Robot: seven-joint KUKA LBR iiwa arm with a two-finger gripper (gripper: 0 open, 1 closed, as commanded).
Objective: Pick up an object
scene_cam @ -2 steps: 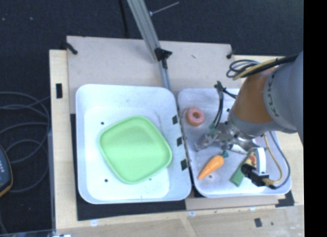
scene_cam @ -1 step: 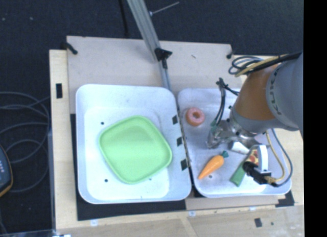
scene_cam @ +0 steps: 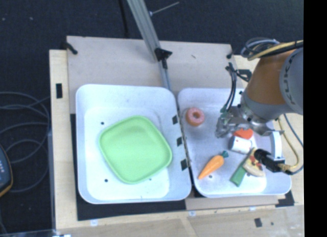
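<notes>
Two bins [scene_cam: 82, 98] sat on the surface. Right bin held donut [scene_cam: 194, 116], carrot [scene_cam: 211, 166], green block [scene_cam: 238, 175]. Hand [scene_cam: 225, 127] hovered between donut and white-orange object [scene_cam: 242, 140]; finger state indiscernible.

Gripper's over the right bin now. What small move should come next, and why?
Probably a short descent onto the white and orange block. The gripper hangs just to its upper left in the right bin, nothing shows in its grasp, and the carrot and pink donut lie farther off.
</notes>
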